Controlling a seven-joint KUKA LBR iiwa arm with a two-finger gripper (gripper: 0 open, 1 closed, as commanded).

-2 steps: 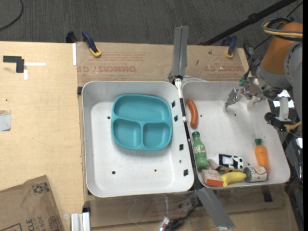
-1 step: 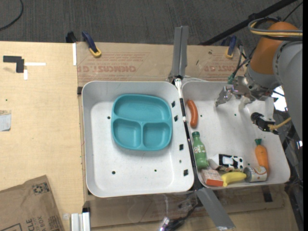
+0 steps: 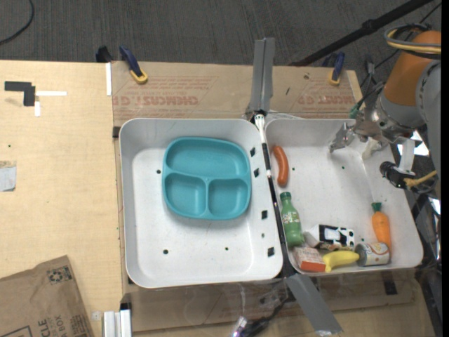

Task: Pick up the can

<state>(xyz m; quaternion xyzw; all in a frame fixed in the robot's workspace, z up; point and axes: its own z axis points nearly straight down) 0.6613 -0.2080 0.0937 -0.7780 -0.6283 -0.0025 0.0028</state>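
Observation:
The can (image 3: 374, 254) is small and silver with a pale label. It lies on its side in the front right corner of the right bin (image 3: 319, 181), touching the tip of a yellow banana (image 3: 339, 260). My gripper (image 3: 342, 141) hovers over the bin's far right corner, well away from the can and with nothing seen in it. The grey arm with its orange band (image 3: 407, 76) reaches in from the right edge.
The right bin also holds a sausage (image 3: 280, 166), a green bottle (image 3: 290, 218), a carrot (image 3: 379, 227), a black-and-white item (image 3: 337, 235) and a red box (image 3: 309, 259). In the left bin (image 3: 140, 209) lies a teal divided plate (image 3: 207, 179).

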